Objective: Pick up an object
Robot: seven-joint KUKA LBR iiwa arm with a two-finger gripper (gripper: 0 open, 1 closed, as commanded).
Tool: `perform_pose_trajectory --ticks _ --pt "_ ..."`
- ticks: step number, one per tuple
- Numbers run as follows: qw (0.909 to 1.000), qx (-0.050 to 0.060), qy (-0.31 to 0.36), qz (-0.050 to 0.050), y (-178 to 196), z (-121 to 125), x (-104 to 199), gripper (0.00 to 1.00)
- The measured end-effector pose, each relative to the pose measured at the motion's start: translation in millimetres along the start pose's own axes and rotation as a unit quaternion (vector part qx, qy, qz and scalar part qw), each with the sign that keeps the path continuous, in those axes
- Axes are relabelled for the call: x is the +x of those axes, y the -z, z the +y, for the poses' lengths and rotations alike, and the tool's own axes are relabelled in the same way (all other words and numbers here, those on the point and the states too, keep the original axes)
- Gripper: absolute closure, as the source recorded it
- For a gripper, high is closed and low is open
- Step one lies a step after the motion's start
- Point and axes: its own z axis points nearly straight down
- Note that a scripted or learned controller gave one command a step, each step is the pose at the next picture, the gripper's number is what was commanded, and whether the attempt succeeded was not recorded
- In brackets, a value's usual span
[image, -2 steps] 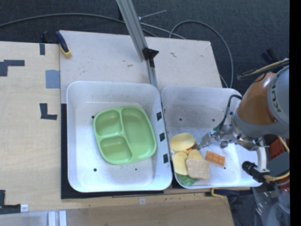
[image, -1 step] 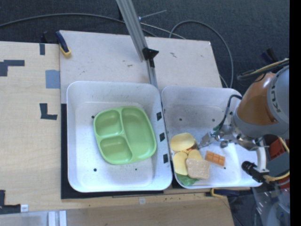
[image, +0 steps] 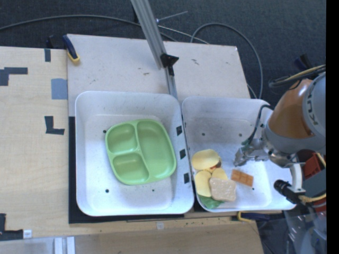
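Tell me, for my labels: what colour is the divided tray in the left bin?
Light green, clearest in the camera view.

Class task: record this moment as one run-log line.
claw: in right bin, above orange cracker | holding: nothing seen | green tray: left bin

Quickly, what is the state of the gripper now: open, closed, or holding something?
Gripper: cannot be told; it sits low in the right bin, just above the orange cracker.

Claw (image: 242, 157) low in rt bin (image: 222, 112) – just above cracker (image: 242, 178)
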Motion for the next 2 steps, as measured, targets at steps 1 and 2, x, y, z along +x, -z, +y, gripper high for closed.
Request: perform_pose_trajectory --ticks 1,2 --pt "1.0000 -0.002 -0.001 -0.001 44 6 -4 1.00" --pt "1.0000 -0.003 0.000 -0.001 106 11 0 1.00"
